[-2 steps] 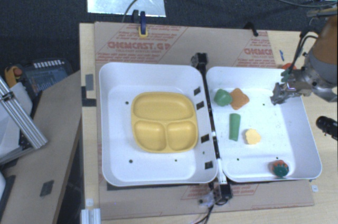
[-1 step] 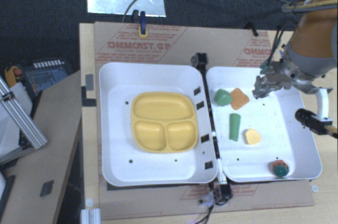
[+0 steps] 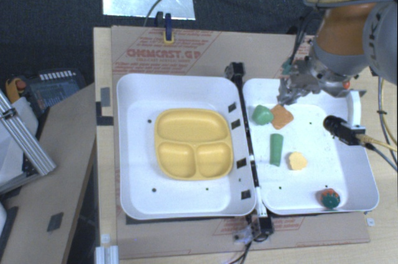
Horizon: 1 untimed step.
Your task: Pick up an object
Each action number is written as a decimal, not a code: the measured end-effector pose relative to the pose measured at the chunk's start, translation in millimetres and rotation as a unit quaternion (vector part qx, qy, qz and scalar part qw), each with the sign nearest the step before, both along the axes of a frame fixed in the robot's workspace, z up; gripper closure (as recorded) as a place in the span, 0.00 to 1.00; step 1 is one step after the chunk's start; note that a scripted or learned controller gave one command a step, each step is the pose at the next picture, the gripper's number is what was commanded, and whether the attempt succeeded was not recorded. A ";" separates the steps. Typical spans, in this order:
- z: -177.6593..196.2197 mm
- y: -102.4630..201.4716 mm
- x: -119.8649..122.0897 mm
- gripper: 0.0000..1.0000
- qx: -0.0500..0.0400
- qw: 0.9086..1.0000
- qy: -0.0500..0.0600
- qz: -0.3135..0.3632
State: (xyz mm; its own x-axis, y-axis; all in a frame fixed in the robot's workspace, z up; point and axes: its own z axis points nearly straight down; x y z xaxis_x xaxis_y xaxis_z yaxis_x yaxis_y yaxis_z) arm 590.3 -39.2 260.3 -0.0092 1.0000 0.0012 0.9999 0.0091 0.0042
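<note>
My gripper (image 3: 287, 96) hangs low over the back of the right bin (image 3: 357, 160), just above an orange flat piece (image 3: 282, 117). A green rounded lump (image 3: 262, 114) lies right beside that piece on its left. Further forward lie a green cylinder (image 3: 275, 149) and a yellow block (image 3: 297, 161). A red and green ball (image 3: 329, 197) rests near the bin's front right corner. Nothing shows between the gripper's fingers.
The left bin (image 3: 134, 150) holds a yellow divided tray (image 3: 191, 142). A black clip (image 3: 236, 71) sits at the back where the two bins meet. The grey and orange arm (image 3: 351, 14) comes in from the upper right.
</note>
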 end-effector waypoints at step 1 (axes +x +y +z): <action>-18.7 51.5 14.1 1.00 0.000 1.000 0.001 0.000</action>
